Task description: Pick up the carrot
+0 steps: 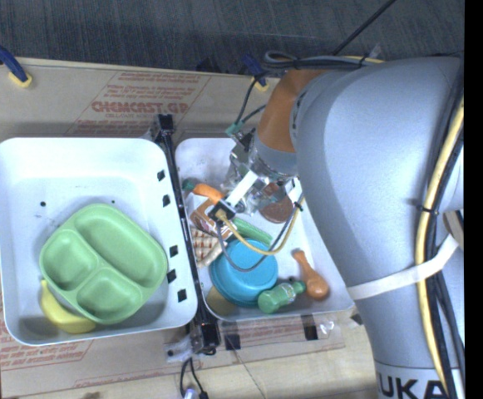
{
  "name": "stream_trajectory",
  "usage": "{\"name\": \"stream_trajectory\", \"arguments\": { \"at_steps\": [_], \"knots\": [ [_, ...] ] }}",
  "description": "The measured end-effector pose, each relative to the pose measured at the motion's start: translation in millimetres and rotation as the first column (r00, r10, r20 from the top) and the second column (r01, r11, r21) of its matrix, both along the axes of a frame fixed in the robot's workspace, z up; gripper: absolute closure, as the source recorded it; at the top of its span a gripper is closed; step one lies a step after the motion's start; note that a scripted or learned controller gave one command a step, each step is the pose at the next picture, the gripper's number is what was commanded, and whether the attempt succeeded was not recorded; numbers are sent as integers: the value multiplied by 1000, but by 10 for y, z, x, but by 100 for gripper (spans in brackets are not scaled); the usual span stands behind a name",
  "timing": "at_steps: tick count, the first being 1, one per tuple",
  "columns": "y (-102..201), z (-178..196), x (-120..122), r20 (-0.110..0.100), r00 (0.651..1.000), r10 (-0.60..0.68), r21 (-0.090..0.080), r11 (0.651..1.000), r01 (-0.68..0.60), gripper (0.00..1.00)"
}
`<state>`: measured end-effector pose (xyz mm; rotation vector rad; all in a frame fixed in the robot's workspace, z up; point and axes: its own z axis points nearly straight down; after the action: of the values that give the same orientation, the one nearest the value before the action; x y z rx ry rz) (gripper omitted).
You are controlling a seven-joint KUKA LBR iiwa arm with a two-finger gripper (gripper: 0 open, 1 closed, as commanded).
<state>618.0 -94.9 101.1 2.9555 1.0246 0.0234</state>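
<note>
Pincer (256,188) low over the far half of the right bin (201,146), tucked beneath the grey wrist; released or clenched, cannot tell. Hangs just to the right of the carrot (205,192), a short orange piece lying near the bin's left wall, apparently not grasped. Likely trouble: closing beside the carrot rather than around it, or nudging it against the wall and out of reach. Could also catch the brown disc (276,209) right beneath the wrist, or the checked waffle-like piece (205,228) just nearer than the carrot. Crowded further out: a long green pod (255,232) touching the blue bowl (243,274), a green bottle (278,296) and a brown wooden piece (310,276) at the near end, leaving little room for a clean descent. Across the divider, well apart, a green divided plate (104,260) over a yellow thing (61,314) in the left bin (75,152); no hindrance from there. Cardboard-covered tabletop (141,98) beneath both.
</note>
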Motion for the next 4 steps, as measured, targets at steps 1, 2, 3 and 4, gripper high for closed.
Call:
{"name": "stream_trajectory", "arguments": {
  "at_steps": [1, 2, 3, 4],
  "knots": [
    [390, 1034, 108, -26, 951, -308, 8, 951, 308, 100],
    [507, 1193, -760, -32, 960, -279, 6, 960, 279, 100],
    [1076, 1223, -698, -29, 983, -181, 9, 983, 181, 100],
    [462, 1555, -1299, -29, 997, -69, 9, 998, 69, 100]
  ]
}}
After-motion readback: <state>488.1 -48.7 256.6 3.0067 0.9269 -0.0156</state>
